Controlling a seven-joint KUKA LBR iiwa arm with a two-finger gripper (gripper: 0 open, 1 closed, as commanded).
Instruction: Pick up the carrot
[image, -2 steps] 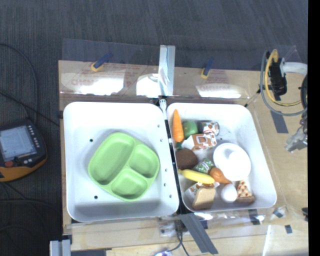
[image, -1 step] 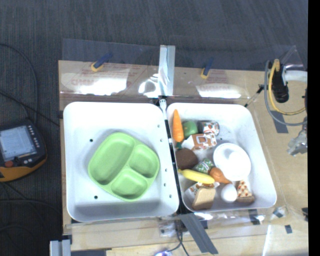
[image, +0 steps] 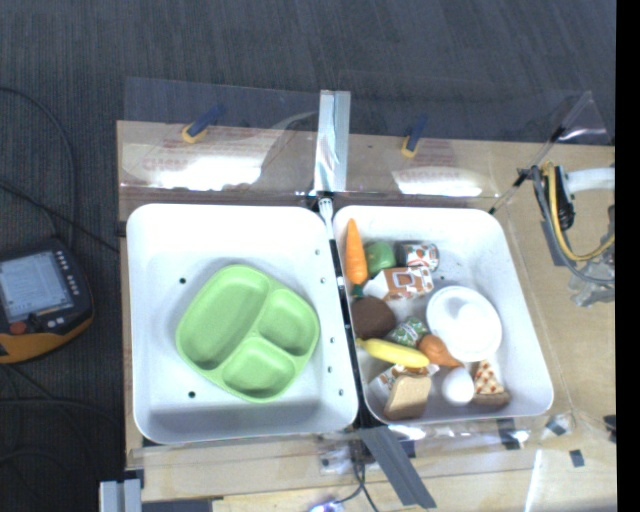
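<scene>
Two white bins (image: 150, 330) of smooth, slightly glossy plastic sit on a pale wood-like surface (image: 590, 380). A matt green plastic tray (image: 250, 330) lies in the left bin. The orange carrot (image: 354, 254) looks smooth and plastic, beside a glossy white bowl (image: 464, 318).

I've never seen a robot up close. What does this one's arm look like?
At the view's right edge, the arm shows as pale grey-white parts, with yellow cables and black ones looped beside them. Finer details are too small to tell.
</scene>
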